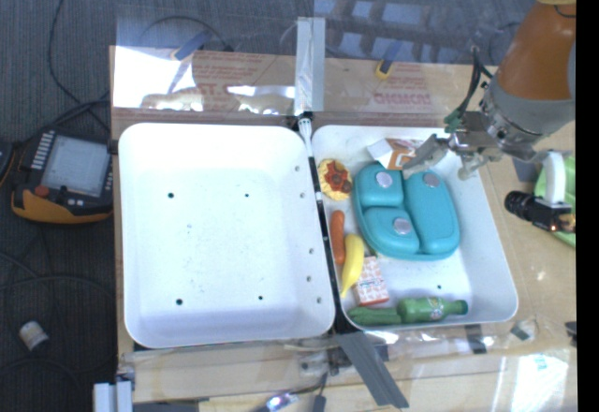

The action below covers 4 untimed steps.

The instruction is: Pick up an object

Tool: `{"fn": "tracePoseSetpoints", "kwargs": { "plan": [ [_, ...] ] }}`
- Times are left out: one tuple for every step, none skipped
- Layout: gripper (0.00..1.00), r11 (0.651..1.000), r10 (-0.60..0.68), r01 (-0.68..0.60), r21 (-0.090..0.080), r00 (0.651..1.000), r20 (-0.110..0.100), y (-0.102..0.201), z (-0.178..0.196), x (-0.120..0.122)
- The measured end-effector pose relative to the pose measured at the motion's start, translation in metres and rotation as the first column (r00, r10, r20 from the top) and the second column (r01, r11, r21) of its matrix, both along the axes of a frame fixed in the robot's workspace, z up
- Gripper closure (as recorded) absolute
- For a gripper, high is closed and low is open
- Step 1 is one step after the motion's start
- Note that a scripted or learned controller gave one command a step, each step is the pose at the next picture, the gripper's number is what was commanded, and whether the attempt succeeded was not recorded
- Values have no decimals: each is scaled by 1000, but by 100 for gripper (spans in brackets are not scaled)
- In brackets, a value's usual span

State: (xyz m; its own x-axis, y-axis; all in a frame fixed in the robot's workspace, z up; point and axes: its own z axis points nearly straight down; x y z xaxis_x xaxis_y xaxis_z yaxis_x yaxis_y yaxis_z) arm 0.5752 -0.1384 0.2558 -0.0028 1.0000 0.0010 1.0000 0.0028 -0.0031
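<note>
Approach step, by the look of it; nothing lifted yet. Hangs at the end of the arm [538, 54] as a gripper [447, 155] over the far right part of the right bin [501, 284], just above the upper edge of a teal plastic case [412, 213] and just beside a white-and-orange packet [398, 153]. Too blurred to tell whether spread wide or closed narrow; carries nothing visible, as far as can be judged.

Candidates for the pick all in the right bin, crowded together. Lies largest and nearest to the gripper: the teal case, in the bin's middle. Along the left wall, from far to near: a round yellow-and-red item [334, 178], a carrot [337, 230], a banana [353, 260]. Touching the banana on its right, a small carton [372, 281]. Along the near wall, a green bottle [426, 310] on its side. To the left on the counter [538, 251], the left bin [215, 213], well apart from the gripper.

Next move, as a judgement: calls for a choice of one target, then a descent straight onto it. Probably too broad for a grasp across its width, the teal case; better taken at an edge, if at all. Likelier within reach: the packet, just beside the gripper, though flat and close to the far wall, with some risk of a miss or a scrape against the rim.
</note>
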Motion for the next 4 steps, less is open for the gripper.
{"fn": "tracePoseSetpoints", "kwargs": {
  "plan": [
    [0,993,120,-120,0,993,1,-21,-76,-59],
    [0,986,167,-167,0,986,0,25,-139,19],
    [0,944,331,-330,-18,942,56,15,-151,-60],
    [0,923,385,-385,-7,921,63,4,-150,-63]
  ]
}}
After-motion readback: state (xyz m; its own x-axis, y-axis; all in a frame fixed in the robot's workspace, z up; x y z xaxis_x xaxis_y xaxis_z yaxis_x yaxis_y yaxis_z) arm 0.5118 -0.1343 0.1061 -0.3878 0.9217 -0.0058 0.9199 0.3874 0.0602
